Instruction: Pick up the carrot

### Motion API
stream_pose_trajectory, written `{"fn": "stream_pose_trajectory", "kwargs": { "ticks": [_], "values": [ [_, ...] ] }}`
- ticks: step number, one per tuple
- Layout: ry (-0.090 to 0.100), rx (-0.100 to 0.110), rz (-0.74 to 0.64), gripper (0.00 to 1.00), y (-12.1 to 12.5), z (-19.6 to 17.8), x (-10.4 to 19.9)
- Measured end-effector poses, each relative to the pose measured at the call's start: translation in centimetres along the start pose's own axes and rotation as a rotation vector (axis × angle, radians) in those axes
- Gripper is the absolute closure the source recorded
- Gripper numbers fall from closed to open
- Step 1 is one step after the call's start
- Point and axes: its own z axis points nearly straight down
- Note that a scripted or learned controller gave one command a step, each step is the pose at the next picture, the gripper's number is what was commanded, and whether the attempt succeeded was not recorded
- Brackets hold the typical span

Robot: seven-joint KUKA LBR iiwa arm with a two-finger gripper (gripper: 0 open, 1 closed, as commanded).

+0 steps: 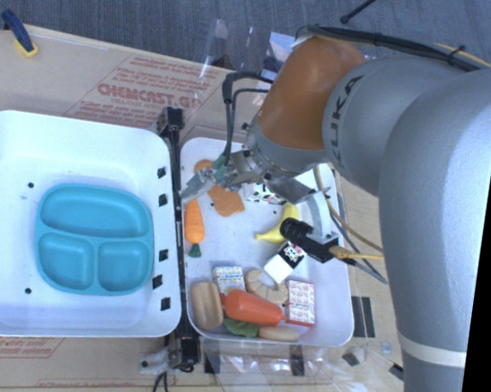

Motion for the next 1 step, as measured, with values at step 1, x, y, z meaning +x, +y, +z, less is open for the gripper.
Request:
{"fn": "stream_pose_trajectory", "kwargs": {
  "ticks": [1],
  "values": [
    [0.0, 0.0, 0.0, 0.0, 0.0, 0.0, 0.0]
  ]
}}
